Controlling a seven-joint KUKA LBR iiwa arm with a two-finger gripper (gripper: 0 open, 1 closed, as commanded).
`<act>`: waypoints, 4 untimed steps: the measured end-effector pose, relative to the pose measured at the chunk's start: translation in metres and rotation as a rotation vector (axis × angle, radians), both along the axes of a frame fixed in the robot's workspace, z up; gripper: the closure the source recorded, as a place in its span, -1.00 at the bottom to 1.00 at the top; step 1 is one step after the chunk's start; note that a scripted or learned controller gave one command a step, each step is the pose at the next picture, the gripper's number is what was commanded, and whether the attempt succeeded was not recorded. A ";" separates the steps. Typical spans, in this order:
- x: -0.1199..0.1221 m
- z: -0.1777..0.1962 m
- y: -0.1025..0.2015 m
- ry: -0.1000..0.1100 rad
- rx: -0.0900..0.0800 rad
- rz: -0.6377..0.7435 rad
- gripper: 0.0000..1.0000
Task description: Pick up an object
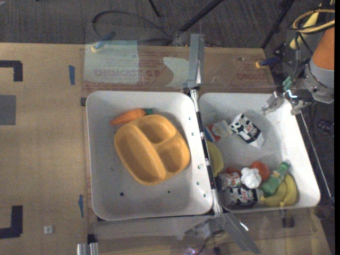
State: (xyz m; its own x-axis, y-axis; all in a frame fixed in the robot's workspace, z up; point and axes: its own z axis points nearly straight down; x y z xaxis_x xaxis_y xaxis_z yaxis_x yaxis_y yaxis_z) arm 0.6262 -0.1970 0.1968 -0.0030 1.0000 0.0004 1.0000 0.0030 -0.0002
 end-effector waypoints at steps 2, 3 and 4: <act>-0.007 -0.110 0.058 -0.006 -0.002 0.383 -1.00; -0.005 -0.098 0.056 -0.012 -0.004 0.380 1.00; 0.014 -0.010 0.141 -0.005 -0.001 0.468 1.00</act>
